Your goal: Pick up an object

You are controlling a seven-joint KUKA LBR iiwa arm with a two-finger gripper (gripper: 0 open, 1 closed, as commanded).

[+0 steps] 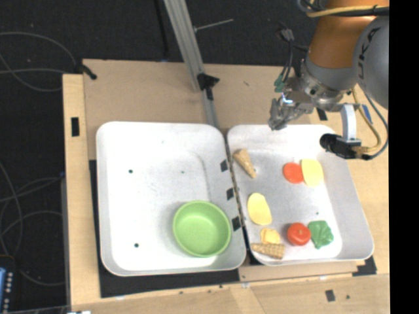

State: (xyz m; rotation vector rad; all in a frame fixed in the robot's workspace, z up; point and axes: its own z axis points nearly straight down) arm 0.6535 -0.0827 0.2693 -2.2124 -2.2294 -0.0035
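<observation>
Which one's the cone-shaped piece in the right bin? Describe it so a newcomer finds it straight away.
Start at the right bin. Along its left wall, near the top, lies a tan cone, alone. Another waffle-patterned piece sits at the bottom edge, touching a yellow block; the cone is the upper one, plain and tapered.

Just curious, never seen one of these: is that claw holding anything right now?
Claw: above the right white bin's far edge; open or closed cannot be told.

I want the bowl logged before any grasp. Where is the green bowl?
The green bowl sits in the left bin, at its near right corner, close to the divide from the right bin.
</observation>
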